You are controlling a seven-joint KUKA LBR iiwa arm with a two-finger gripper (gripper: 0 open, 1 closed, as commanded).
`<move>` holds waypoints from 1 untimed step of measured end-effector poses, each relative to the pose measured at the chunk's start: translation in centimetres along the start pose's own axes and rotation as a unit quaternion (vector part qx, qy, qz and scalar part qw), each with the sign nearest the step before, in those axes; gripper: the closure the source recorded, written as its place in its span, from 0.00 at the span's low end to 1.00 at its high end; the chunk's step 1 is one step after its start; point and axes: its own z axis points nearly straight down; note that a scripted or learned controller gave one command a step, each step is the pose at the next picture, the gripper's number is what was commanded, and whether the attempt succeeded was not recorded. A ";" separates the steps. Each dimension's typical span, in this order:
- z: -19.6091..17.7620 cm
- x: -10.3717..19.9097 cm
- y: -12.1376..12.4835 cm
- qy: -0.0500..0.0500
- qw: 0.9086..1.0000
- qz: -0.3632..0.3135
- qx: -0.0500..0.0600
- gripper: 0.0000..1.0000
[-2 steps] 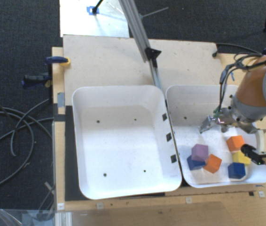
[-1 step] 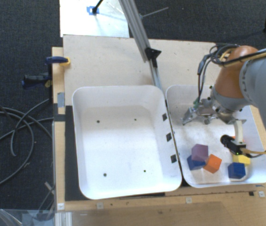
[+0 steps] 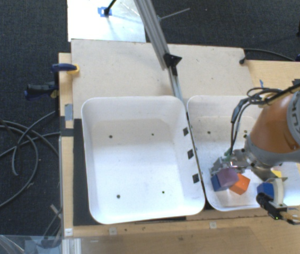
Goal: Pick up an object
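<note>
A purple block sits at the near-left corner of the right bin, tight among its neighbours: a blue block touches its left side and an orange block its right. A second blue block lies a little apart toward the bin's right, with a scrap of yellow showing just above it.

The purple block looks like a small, rigid cube with flat, smooth faces, probably light foam or plastic. It should neither crush nor sag under a firm squeeze, though smooth sides could slip if gripped near an edge. The best hold appears to be across two opposite flat faces at mid-height. With blocks pressing on two sides, the freer pair of faces, those toward the bin's front and back, seem the safer choice; otherwise a neighbour may be caught or dragged along.

The pincer hangs directly over the cluster, at the purple block's upper edge. Its metal parts merge with the blocks from this angle, so whether it stands open, closed or has anything gripped cannot be told.

The grey arm with its orange band reaches in from the right over the bin. The left bin sits alongside on the table.
</note>
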 end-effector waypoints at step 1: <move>-1.2 0.0 0.4 -0.001 1.000 -0.002 -0.004 1.00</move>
